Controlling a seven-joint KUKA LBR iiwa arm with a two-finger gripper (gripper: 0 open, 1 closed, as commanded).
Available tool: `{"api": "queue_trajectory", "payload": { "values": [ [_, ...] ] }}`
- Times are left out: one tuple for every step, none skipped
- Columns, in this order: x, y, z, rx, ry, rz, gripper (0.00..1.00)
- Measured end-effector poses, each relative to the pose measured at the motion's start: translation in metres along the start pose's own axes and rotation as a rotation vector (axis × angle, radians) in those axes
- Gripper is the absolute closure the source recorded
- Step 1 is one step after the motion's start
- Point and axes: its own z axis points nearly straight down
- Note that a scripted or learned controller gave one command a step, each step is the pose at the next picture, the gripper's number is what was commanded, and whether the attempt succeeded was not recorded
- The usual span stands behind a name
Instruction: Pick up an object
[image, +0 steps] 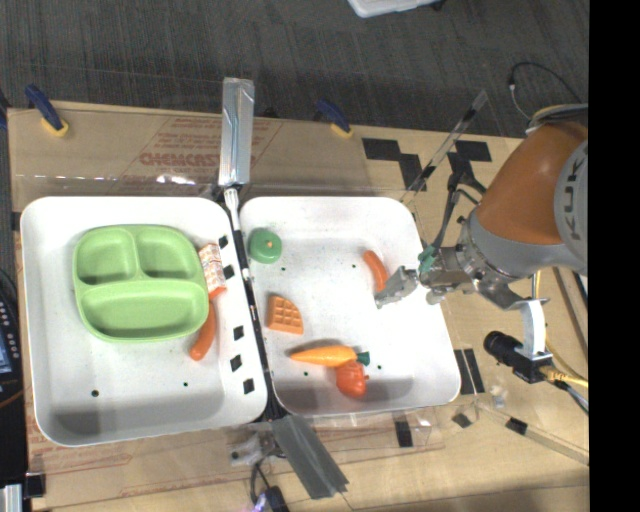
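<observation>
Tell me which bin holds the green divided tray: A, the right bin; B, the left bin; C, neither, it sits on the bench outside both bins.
B. The green divided tray lies inside the left bin, with an orange sausage beside its lower right corner; the right bin holds the waffle and the carrot instead.

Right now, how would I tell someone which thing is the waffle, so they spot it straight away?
Look in the right bin, the one nearer the arm. Near its left wall, below the round green piece, lies the waffle. It is the one flat orange square with a grid pattern; the carrot below it is long and smooth.
</observation>
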Motion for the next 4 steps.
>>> {"api": "queue_trajectory", "payload": {
  "values": [
    [0.001, 0.054, -0.007, -0.001, 0.000, -0.055, 0.00],
    [-0.015, 0.071, 0.052, 0.004, 0.000, -0.049, 0.00],
    [-0.017, 0.071, 0.051, 0.001, 0.000, -0.076, 0.00],
    [-0.017, 0.073, 0.066, 0.003, 0.001, -0.053, 0.00]
  ]
}}
